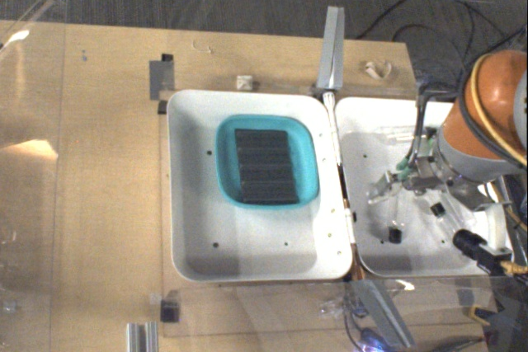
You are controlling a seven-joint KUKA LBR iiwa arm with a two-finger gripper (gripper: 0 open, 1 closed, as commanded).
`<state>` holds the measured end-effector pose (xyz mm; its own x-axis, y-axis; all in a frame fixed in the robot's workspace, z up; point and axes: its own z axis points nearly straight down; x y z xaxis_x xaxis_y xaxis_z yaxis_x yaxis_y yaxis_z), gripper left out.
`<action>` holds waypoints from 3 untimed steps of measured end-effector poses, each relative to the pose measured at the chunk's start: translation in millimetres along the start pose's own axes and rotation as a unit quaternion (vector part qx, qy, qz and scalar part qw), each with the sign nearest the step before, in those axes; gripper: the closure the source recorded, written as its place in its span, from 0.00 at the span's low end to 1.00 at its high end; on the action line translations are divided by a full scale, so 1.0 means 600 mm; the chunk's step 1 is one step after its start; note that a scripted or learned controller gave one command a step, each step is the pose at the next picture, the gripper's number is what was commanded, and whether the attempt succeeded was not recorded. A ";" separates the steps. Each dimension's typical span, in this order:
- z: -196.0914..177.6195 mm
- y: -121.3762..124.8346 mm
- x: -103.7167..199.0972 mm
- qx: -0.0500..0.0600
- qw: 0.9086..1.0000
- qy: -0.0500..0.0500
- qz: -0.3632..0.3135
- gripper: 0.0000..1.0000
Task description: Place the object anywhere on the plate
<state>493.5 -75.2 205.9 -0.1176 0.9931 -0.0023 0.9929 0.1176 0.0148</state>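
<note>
With the arm's gripper (406,187) low in the right bin (371,251), finger state impossible to tell, and a small dark object (394,235) at its six o'clock, it should centre squarely before carrying toward the teal plate (307,169) at nine o'clock.

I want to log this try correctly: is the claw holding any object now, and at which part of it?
It cannot be told. The claw is low over the right bin, but the picture is too unclear there to show anything between its tips.
</note>
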 end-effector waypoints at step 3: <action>-0.036 0.009 0.002 -0.005 1.000 -0.001 -0.006 1.00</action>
<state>498.2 -73.3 227.4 -0.1293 0.9916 -0.0041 0.9913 0.1293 0.0254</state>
